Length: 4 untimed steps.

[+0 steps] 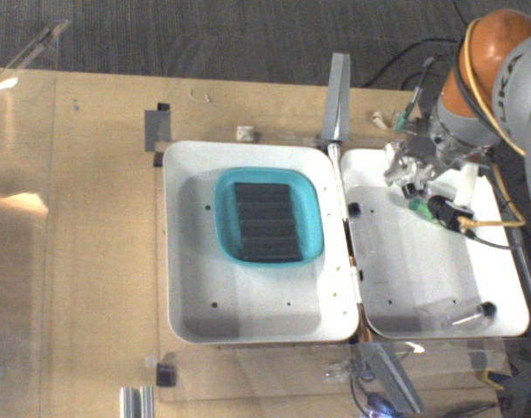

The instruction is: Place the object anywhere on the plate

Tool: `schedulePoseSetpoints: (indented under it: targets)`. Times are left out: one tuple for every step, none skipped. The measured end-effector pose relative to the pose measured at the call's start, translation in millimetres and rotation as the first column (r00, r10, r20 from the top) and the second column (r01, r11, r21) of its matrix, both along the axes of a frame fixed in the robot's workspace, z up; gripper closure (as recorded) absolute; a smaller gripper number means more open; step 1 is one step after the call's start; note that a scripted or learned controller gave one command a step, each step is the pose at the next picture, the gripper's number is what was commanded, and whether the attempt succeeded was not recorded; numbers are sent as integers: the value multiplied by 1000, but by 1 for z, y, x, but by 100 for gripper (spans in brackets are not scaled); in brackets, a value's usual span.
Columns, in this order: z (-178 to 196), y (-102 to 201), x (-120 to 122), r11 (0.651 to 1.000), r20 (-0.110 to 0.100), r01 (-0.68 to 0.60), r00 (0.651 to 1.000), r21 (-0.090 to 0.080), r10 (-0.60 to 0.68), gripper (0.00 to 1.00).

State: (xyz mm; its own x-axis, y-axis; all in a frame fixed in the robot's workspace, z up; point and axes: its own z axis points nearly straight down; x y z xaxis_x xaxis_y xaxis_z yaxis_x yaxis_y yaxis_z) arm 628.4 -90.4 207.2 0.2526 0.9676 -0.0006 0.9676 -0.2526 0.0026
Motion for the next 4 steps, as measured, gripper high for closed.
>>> schedulePoseSetpoints:
  targets:
    - [-23,62,-39,992,0,-128,992,1,128,100]
    - [-23,62,-39,992,0,-128,992,1,128,0]
    - [105,60,-35,999,5,38,999,1,-38,0]
    - [115,62,-34,1000,8,27,1000,0,-27,100]
